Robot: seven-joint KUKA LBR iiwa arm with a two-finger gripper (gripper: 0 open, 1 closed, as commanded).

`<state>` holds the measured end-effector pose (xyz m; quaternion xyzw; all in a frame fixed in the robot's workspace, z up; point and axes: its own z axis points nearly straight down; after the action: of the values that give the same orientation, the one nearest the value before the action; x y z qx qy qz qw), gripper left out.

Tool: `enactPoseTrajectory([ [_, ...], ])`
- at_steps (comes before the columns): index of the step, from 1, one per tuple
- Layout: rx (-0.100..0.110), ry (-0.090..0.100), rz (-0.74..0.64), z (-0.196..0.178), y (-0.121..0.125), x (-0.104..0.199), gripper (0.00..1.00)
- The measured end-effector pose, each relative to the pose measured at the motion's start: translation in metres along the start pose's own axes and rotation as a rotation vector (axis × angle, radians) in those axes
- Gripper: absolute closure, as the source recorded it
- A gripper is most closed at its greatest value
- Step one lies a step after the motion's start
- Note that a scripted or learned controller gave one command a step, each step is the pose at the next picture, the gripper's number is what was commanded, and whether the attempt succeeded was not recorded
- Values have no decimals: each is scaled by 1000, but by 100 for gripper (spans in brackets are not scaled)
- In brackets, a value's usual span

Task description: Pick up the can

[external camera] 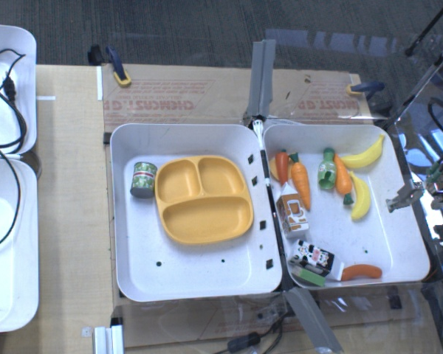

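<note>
Wooden bench (pixel 66 198) surface is noted under two shallow white bins set side by side, with cardboard beneath them and dark floor beyond.

Nearest the camera, along the front of the right bin (pixel 406 257), a black-and-white carton (pixel 314 257) is seen lying on a green pouch (pixel 308 274), with a red sausage (pixel 362 272) just beside them; further in, a small orange-and-white box (pixel 292 212) is found near the divider, then carrots (pixel 299 181), a green bottle (pixel 326 169) and two bananas (pixel 360 196) toward the back wall.

In the left bin (pixel 125 249), a yellow divided plate (pixel 204 198) is seen in the middle; the can (pixel 143 178), green-labelled, is found on its side just beside the plate's left edge, close to or touching it, near the bin's left wall.

The gripper (pixel 407 195) is observed at the right bin's right rim, low over the wall, nothing being visible between its fingers; whether it is released or clenched cannot be told at this size.

Step in hand is judged to be the approach, not yet begun in earnest; the can is well apart from the gripper, across the whole right bin, the divider and the plate. The next move is judged to call for a long traverse to the left over the plate, then a descent aligned across the can's round body; the plate's rim is likely to crowd one finger.
</note>
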<state>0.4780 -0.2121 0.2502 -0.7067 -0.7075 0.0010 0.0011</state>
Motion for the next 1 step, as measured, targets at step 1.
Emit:
enactPoseTrajectory([
  [1,-5,-2,-323,146,1,72,0],
])
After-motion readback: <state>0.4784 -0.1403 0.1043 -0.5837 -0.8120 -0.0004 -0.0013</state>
